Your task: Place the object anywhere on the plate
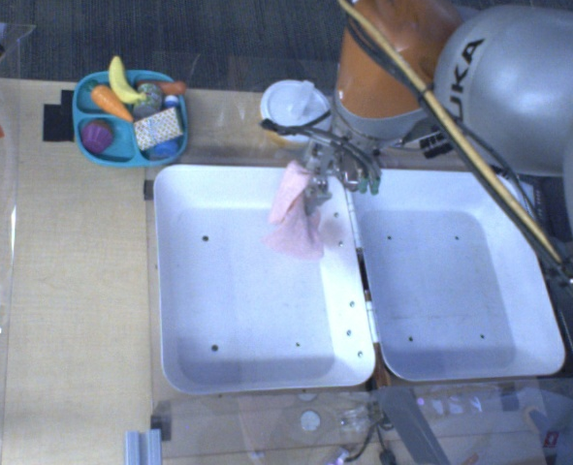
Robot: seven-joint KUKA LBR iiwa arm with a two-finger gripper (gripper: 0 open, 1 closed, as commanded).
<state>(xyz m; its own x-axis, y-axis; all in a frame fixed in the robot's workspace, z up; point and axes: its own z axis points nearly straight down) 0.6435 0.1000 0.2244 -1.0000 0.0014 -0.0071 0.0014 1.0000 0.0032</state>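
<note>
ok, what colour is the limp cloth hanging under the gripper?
Pale pink cloth, hanging from the gripper; clear in the camera view.

tray: blue divided tray [123,155] of toy food, back left on bench
bins: left bin [218,289], right bin [461,289], side by side
cup: white cup [291,105] behind bins

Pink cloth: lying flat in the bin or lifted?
Lifted. The pink cloth hangs bunched from the end effector above the left bin.
</note>
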